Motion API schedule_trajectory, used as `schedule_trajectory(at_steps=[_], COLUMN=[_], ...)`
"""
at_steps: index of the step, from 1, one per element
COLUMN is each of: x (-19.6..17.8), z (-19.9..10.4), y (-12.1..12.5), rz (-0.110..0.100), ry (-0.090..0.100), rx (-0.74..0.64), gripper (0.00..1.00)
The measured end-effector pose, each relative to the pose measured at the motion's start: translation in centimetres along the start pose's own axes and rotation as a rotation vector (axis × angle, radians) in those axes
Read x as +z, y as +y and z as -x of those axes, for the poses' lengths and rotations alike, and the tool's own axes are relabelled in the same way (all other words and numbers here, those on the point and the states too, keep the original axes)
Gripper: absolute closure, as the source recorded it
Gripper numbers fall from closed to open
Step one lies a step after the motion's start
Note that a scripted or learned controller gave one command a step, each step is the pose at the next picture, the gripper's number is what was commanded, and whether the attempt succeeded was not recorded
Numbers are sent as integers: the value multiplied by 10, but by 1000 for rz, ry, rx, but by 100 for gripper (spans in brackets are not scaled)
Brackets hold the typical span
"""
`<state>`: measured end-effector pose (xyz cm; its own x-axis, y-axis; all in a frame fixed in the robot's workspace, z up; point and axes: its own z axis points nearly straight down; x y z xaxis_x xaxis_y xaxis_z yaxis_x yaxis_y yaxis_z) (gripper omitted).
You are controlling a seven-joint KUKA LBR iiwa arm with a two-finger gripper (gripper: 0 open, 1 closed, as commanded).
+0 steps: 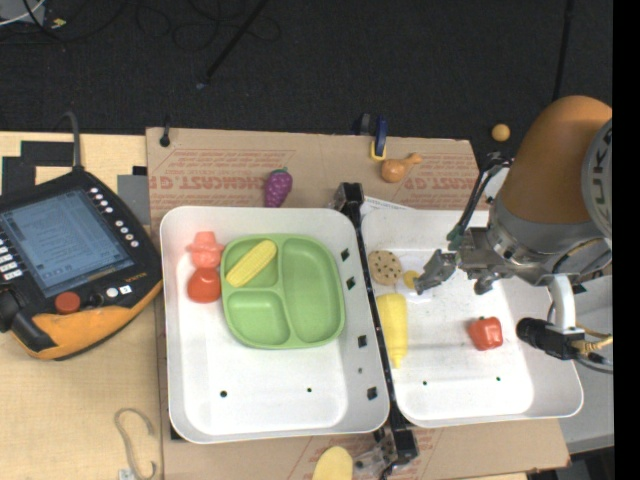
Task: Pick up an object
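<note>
Camera view, far left: we see a teach pendant (pixel 70 258) lying on the desk (pixel 60 408), well apart from both bins, presumably parked out of the arm's reach.
Left bin: the left bin (pixel 260 408) carries a green divided plate (pixel 285 293) with a yellow corn cob (pixel 249 262) lying in its upper-left compartment; a pink and red toy (pixel 204 267) stands just beside the plate's left edge.
Behind the bins: a purple grape bunch (pixel 278 186) and an orange pear-like toy (pixel 399 167) rest on the cardboard, outside the picking area.
Right bin, left side: a cookie (pixel 384 264) and, just below it, a yellow toy (pixel 392 328) lie against the right bin's (pixel 500 398) left wall, so a grasp there would be cramped, we judge.
Hand: the hand (pixel 432 272) sits low over the right bin just beside the cookie and the top of the yellow toy; nothing is visibly between its fingers, and we cannot tell whether they are spread or pressed together.
Right bin, middle: a red pepper-like toy (pixel 486 333) lies alone on open floor, apart from the hand.
Task's thing, our judgement: the cookie or the yellow toy looks the likeliest target, being nearest the hand.
</note>
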<state>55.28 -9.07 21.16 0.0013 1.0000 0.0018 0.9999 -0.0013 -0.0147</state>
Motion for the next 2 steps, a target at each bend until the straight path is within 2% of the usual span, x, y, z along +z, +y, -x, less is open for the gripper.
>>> schedule_trajectory(at_steps=[1,2], x=[-7,42], z=[0,7], y=[3,6], rz=[13,9], ry=[-2,-1], rx=[-2,-2], gripper=[0,0])
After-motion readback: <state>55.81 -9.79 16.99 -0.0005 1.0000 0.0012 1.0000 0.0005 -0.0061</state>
